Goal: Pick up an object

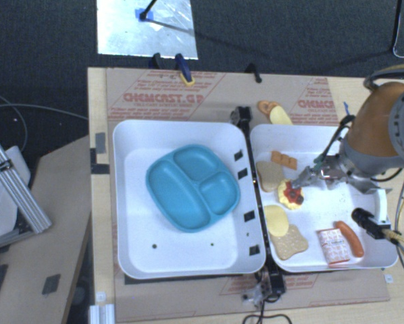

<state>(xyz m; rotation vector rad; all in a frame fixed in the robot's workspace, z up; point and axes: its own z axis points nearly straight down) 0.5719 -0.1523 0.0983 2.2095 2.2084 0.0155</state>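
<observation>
The right white bin (364,262) holds several toy foods. A yellow piece topped with red (291,196) lies near its middle. My gripper (303,180) hangs just above and to the right of that piece, and nothing visibly sits in it. An orange cracker (284,159) and a beige round piece (269,175) lie to the upper left. At the front are a pale yellow oval (277,220), a toast slice (290,243), a red-and-white packet (333,244) and a sausage (349,238).
The left white bin (131,248) holds a blue divided plate (192,187). A yellow piece (280,116) and a brown piece (266,106) lie on the cardboard behind the right bin. The grey arm (384,130) covers the right bin's far right corner.
</observation>
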